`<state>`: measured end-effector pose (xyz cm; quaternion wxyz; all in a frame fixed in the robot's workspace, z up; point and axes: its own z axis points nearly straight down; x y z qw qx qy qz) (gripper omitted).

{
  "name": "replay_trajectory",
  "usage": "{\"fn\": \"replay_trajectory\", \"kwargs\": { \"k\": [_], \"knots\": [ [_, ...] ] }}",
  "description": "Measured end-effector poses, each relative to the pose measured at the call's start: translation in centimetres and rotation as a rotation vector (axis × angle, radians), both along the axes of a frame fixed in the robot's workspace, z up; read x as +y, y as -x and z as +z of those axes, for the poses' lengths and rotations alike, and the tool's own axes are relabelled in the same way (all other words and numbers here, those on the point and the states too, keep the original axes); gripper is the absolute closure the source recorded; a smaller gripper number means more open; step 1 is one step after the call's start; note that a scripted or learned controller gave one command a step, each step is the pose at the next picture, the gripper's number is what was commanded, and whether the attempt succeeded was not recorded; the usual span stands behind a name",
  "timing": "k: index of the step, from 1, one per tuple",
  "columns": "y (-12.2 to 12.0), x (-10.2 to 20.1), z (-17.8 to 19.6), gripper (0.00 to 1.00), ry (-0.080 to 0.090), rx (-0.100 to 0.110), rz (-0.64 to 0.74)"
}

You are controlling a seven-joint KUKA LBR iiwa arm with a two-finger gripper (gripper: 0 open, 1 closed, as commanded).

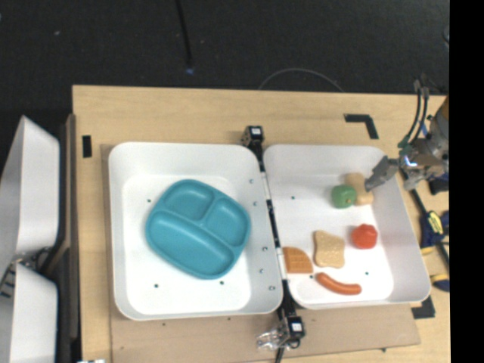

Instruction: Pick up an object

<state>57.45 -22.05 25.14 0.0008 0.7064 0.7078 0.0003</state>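
Claw (382,174) sits at the right rim of the right-hand shallow white bin (302,157), a grey finger angling down toward the toys; whether it is open or closed I cannot tell from here. Nothing seen between its fingers. Nearest to it, just to its left and below: a small beige lump (357,181) touching a round green plastic fruit (343,196). Further below the claw, a red tomato-like toy (364,236), a tan bread slice (329,249), an orange waffle-like piece (297,260) and a red-orange sausage (338,284). Well off to its left, a teal divided plate (198,228) in the left white bin (128,165) on the wooden desk (166,108). Risk, as I judge it: beige and green pieces touch, so a descent may nudge one aside or catch both; the bin wall close by could foul a finger.
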Motion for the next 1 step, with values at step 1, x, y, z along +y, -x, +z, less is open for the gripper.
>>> {"fn": "replay_trajectory", "kwargs": {
  "k": [1],
  "knots": [
    [0.32, 0.43, -4.37, 0.0, 0.002, 0.003, -0.003]
  ]
}}
